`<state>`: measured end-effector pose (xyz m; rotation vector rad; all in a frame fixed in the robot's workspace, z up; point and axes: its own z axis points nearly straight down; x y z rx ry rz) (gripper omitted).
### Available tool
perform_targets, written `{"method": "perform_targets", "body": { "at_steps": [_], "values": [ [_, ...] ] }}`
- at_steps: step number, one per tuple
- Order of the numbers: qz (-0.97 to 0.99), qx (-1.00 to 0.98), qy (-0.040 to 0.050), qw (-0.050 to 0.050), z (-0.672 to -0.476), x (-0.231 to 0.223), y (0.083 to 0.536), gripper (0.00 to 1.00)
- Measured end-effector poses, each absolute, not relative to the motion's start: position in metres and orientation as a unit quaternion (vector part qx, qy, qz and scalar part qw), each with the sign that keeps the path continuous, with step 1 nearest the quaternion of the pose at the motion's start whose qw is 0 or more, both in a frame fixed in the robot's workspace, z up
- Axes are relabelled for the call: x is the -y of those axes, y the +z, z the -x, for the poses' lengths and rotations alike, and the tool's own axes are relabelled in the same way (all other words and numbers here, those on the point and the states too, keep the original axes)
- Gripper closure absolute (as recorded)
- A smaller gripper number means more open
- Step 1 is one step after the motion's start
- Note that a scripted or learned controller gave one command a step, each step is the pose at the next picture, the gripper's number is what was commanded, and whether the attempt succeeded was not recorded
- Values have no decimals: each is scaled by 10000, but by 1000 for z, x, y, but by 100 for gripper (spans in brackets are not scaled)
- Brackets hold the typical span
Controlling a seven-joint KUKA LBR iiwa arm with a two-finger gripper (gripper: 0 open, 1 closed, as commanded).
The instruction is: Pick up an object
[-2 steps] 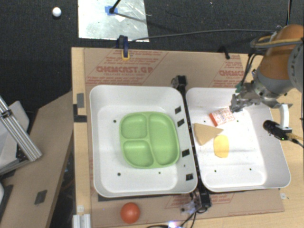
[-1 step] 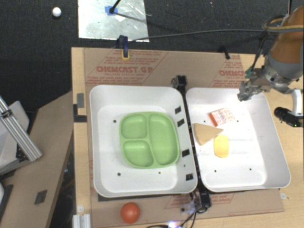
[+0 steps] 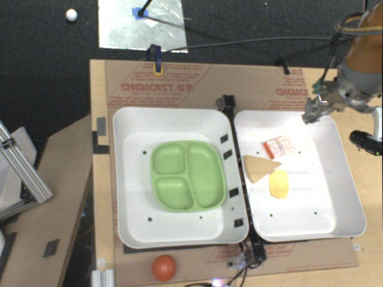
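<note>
In the right bin (image 3: 335,220) lie three small objects: a red-and-white packet (image 3: 279,146), a tan wedge (image 3: 260,167) and a yellow piece (image 3: 278,184) just below the wedge. The gripper (image 3: 312,113) hangs over the bin's far right corner, up and to the right of the packet, apart from all three objects. Nothing shows between its tips.
The left bin (image 3: 131,220) holds a green divided tray (image 3: 187,175). An orange ball (image 3: 163,267) rests on the board in front of the left bin. A black clip (image 3: 227,103) sits where the bins meet at the back. The arm (image 3: 362,58) enters from the upper right.
</note>
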<state>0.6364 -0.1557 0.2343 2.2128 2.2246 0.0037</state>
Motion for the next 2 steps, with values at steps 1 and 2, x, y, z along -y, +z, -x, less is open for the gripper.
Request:
{"method": "perform_targets", "body": {
  "at_steps": [1,2],
  "values": [
    [-7035,-7107,17,5,-638,97,242,100],
    [-7037,-7105,12,1,-638,47,247,100]
  ]
}}
